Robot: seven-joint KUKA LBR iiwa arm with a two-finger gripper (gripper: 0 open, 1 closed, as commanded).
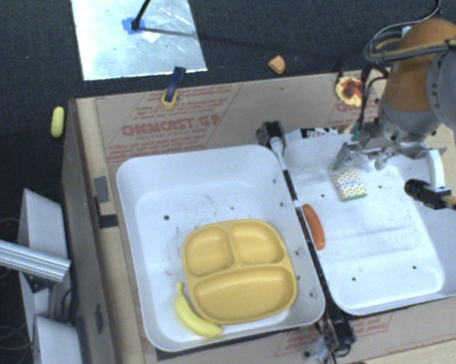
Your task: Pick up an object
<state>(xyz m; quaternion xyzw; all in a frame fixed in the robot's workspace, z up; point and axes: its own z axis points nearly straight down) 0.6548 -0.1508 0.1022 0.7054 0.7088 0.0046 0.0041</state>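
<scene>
Camera view, looking down at a slant on two white bins side by side. Left bin (141, 189): yellow divided tray (239, 270) near the front edge, banana (193, 315) touching the tray's front-left corner. Right bin (453, 259): orange carrot (314, 225) along the left wall, long axis running front to back; small patterned block (351, 186) toward the back-left. Grey arm reaching in from the right, gripper (365, 153) low over the back of the right bin. Cannot tell whether the claw is released or clenched. Block just in front of the gripper, nearest thing to it; carrot farther off, toward the left wall. Likely next: a short drop onto the block.
</scene>
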